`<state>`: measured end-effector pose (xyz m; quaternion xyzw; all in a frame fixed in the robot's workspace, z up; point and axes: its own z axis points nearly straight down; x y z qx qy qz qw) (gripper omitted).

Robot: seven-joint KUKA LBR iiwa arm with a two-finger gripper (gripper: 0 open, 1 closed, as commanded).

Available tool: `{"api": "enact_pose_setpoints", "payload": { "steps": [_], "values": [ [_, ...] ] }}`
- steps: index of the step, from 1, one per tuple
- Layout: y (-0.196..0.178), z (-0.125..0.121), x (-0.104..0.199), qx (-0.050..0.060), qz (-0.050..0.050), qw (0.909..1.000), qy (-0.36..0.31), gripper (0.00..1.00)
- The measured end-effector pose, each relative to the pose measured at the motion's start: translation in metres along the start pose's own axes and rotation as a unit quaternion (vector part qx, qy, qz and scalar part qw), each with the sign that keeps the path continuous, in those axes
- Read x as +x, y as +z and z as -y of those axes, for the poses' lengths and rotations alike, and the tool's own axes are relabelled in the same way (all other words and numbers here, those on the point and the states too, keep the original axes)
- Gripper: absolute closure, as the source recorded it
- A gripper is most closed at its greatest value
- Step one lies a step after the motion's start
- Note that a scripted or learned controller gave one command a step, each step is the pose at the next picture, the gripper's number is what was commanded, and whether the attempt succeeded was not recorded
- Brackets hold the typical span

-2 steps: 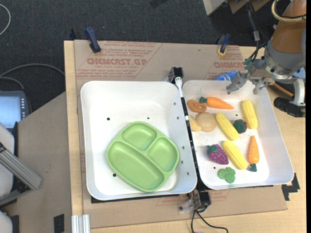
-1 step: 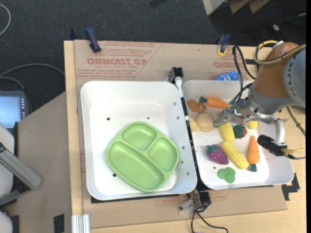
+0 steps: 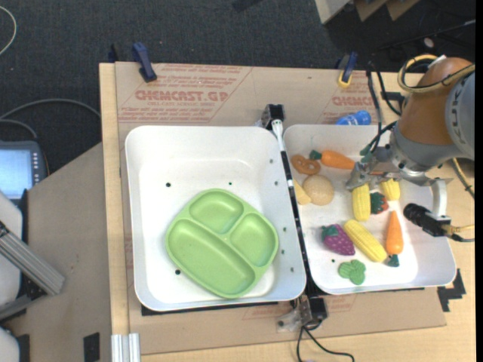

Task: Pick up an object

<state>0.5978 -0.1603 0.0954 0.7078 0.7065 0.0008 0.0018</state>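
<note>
On the bench (image 3: 226,89), w/ red print on its brown top, two shallow white bins sit side by side. Left bin (image 3: 151,164) holds a green divided plate (image 3: 221,241), three compartments, lying toward the near side. Right bin (image 3: 430,266) holds the toy food, & the arm (image 3: 434,115) reaches in from the right, grey w/ orange band, wrist low over the bin's far-middle part. The gripper (image 3: 365,173) points down-left; can't tell if it's open, closed or gripping anything, since the wrist body hides most of it & nothing is plainly seen in its grasp.

Nearest things to the gripper: an upright corn cob (image 3: 361,201) just below it, tip about touching or just under, can't tell which; a small yellow piece (image 3: 390,190) just right of that cob, partly under the wrist. A second corn cob (image 3: 365,240) lies slanted nearer the front. An orange carrot (image 3: 393,234) lies right of it, green end toward the front. Another carrot (image 3: 335,159) lies left of the gripper near the bin's far side, beside an orange-brown piece (image 3: 305,164). A pale round item (image 3: 319,189) & a small yellow item (image 3: 302,194) sit by the left wall. Purple grapes (image 3: 339,240) lie left of the slanted cob; a green leafy piece (image 3: 352,271) sits near the front. A blue thing (image 3: 353,118) lies on the bench beyond the bin
</note>
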Motion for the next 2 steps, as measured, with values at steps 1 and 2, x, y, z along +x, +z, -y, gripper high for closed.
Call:
{"api": "enact_pose_setpoints", "payload": {
  "steps": [1,2],
  "values": [
    [0.01,0.01,0.062,0.003,-0.002,1.0,-0.003,1.0],
    [-0.097,-0.019,0.137,-0.004,-0.001,1.0,-0.005,1.0]
  ]
}}
